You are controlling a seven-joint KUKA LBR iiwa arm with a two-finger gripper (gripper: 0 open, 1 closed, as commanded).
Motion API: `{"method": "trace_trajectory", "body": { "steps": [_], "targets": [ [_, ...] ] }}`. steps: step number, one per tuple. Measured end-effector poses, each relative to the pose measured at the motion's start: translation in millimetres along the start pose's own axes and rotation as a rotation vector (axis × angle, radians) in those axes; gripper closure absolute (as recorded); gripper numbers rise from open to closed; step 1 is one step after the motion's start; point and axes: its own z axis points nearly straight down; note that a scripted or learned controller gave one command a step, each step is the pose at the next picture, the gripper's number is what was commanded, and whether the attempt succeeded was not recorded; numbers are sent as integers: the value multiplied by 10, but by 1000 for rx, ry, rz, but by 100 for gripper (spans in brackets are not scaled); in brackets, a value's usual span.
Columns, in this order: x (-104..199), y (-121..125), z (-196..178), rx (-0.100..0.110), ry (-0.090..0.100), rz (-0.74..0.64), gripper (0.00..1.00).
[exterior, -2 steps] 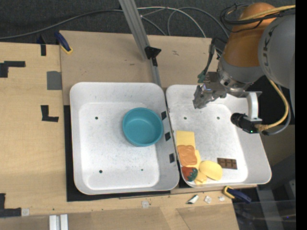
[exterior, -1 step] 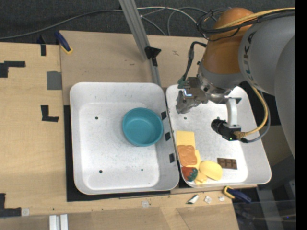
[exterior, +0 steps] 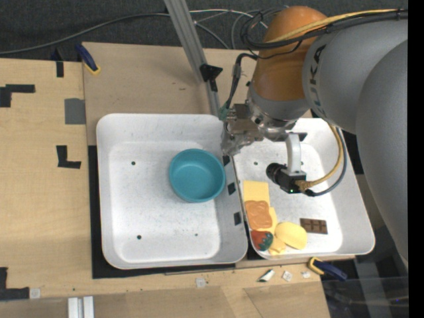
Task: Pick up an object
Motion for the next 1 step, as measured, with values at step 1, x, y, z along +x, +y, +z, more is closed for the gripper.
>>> {"method": "trace_trajectory", "body": {
  "steps": [1],
  "targets": [
    [496,-90,10,1,0,0,100]
  ]
}}
